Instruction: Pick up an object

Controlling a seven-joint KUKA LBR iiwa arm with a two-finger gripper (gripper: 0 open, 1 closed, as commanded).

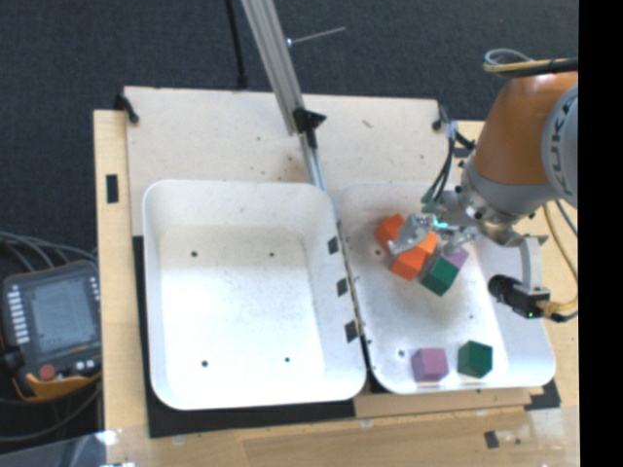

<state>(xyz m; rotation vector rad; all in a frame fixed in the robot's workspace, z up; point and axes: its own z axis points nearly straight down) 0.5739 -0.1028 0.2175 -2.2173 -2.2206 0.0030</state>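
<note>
Gripper [421, 239] sits low among the orange blocks [401, 246] in the right bin [516, 358]; jaws' state, can't tell.

Pale wooden surface [112, 261] carrying two white bins.

A light board [243, 129] covers the surface's far part. The left bin [156, 261] and the right bin [531, 358] sit side by side on a dark mat [141, 280], their inner rims touching. A slanted metal rail [277, 56] meets the board just behind the bins' junction.
</note>
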